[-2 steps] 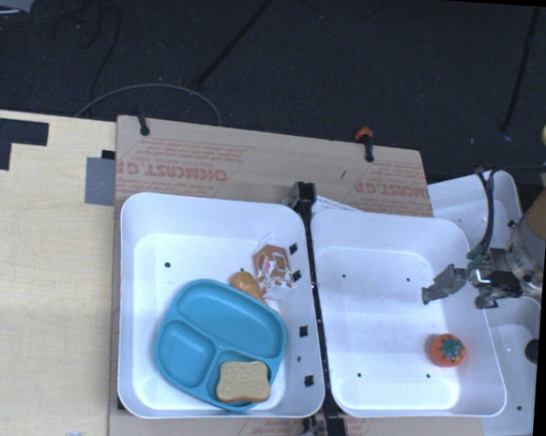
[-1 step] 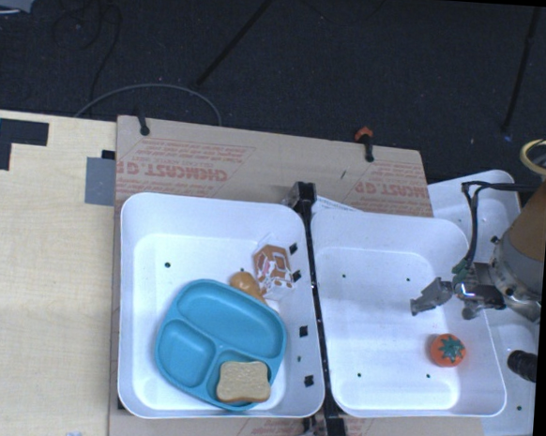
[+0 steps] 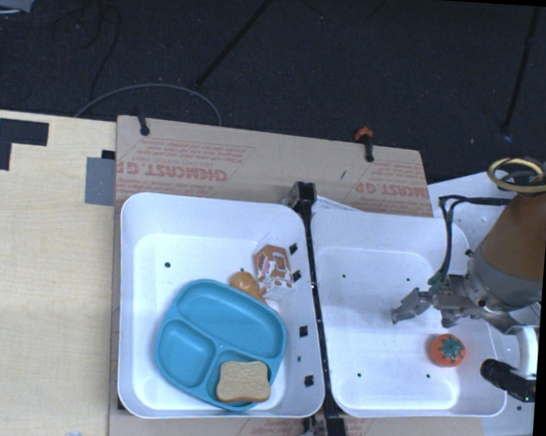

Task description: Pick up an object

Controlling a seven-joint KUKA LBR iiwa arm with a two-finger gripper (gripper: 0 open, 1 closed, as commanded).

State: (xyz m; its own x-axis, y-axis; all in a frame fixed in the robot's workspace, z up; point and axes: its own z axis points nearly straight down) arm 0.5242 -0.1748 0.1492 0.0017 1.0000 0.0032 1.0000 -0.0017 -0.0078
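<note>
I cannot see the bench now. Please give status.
Gripper over right bin, holding nothing. Tomato lies free beside it. Nothing between them.

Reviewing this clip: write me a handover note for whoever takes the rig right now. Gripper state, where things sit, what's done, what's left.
Gripper: over the right white bin, nothing between its fingers.
Small orange-red tomato-like toy with a green top: on the right bin's floor, just right of the gripper, apart from it.
Left white bin: blue sectioned plastic tray with a tan bread-slice toy on it; a small orange piece and a brown-and-white item beside the tray.
Done: nothing lifted.
Left: grasp and lift one object.
</note>
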